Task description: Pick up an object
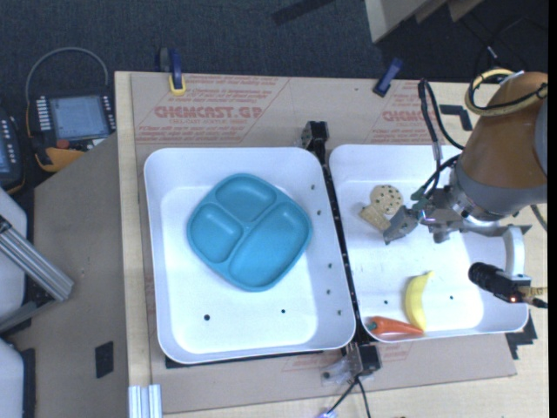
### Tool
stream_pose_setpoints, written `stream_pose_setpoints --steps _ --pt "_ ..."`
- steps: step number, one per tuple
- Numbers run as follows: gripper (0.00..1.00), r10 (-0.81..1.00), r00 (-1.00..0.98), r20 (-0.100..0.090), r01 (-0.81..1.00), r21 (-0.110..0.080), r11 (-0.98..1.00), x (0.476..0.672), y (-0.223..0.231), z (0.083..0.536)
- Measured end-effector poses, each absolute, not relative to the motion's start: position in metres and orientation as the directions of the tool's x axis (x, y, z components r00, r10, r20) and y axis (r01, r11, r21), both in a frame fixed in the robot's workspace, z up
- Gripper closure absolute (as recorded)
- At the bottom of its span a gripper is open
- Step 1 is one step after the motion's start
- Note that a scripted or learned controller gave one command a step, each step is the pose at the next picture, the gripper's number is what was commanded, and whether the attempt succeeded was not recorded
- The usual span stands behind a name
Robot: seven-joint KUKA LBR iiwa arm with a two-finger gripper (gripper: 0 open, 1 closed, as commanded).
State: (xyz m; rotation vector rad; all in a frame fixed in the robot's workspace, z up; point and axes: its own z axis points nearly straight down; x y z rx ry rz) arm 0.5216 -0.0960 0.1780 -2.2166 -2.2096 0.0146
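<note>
Arm reaching into the right bin (348, 159)

The gripper (402, 229) is hovering just beside the cookie (381, 205), at its 4 o'clock, fingers spread and gripping nothing. A banana (417, 299) and carrot (393, 326) are lying toward 6 o'clock; a blue plate (250, 231) is sitting in the left bin (165, 259).

Divided plate (251, 231) in left bin (165, 320); cookie (382, 205), banana (419, 300), carrot (393, 326) in rt bin (365, 159).

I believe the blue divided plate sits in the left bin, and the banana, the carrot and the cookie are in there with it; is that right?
Not quite: the blue divided plate is in the left bin, but the camera view shows the banana, carrot and cookie in the right bin.
</note>
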Motion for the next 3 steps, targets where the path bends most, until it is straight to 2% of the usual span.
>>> stream_pose_setpoints --steps 1,2,3 --pt "0.00 1.000 0.000 0.000 1.000 -0.001 0.000 0.525 -0.096 0.185" --pt "0.00 1.000 0.001 0.002 1.000 -0.004 -0.001 0.523 -0.095 0.124" --pt "0.00 1.000 0.001 0.002 1.000 -0.004 -0.001 0.522 -0.094 0.083"
